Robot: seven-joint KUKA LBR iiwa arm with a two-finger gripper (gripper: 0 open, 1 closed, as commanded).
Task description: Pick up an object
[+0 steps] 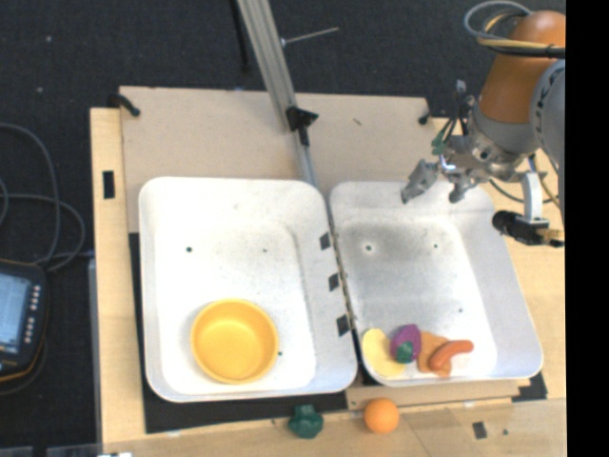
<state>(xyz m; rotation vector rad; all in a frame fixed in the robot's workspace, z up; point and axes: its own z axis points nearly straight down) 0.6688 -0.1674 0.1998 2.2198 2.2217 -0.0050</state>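
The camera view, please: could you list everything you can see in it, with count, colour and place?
bins: 2, white, side by side on the bench, left and right
bowl: 1, yellow, left bin, near corner
toy pile: several, yellow, purple, green and orange, right bin's near edge
ball: 1, orange, on the bench in front of the right bin
green object: 1, on the bench beside the ball
handheld screen: 1, dark, far left
end effector: 1, grey, open, above the right bin's far edge

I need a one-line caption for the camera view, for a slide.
Open gripper above the right bin's far edge; toys in its near corner, yellow bowl in left bin.
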